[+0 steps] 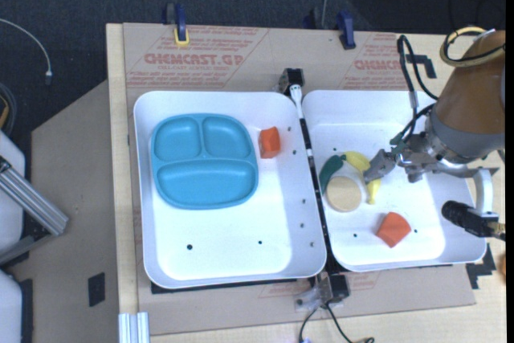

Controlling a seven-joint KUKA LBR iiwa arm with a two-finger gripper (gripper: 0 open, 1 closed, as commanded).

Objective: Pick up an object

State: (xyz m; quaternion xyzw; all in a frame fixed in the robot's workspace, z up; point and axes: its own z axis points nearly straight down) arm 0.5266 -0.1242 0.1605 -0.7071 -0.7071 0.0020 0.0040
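I count two white bins: the left bin (161, 245) holds one blue divided plate (206, 160) and one small orange block (270, 142) just beside it. The right bin (353, 253) holds four pieces: a green piece (330, 169), a yellow banana-like piece (359, 162), a tan round disc (344, 193) touching them, and a red-orange block (393, 229) set apart near the front wall. My arm (470, 104) reaches in from the right; its gripper (384, 165) sits over the yellow piece. From here I cannot tell how wide the gripper stands or whether it has anything. The arm's bulk hides the bin's right wall.
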